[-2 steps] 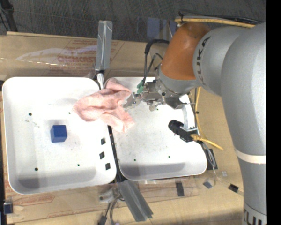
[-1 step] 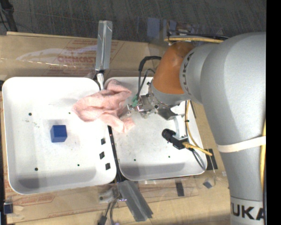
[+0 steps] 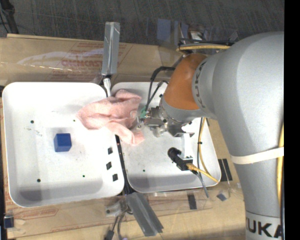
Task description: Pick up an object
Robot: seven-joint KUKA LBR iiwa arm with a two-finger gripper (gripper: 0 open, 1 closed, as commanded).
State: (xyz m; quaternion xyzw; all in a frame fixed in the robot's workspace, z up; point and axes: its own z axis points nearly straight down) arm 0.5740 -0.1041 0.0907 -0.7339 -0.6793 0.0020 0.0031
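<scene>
Pink cloth (image 3: 112,113): crumpled, draped across the shared rims of left bin (image 3: 20,134) and right bin (image 3: 155,181). Gripper (image 3: 141,118): at the cloth's right edge, touching; finger state cannot be told. Blue cube (image 3: 62,142): left bin, well apart.

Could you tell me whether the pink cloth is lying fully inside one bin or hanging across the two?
Across both. The pink cloth drapes over the shared rims, one end in the left bin, the other in the right bin.
</scene>
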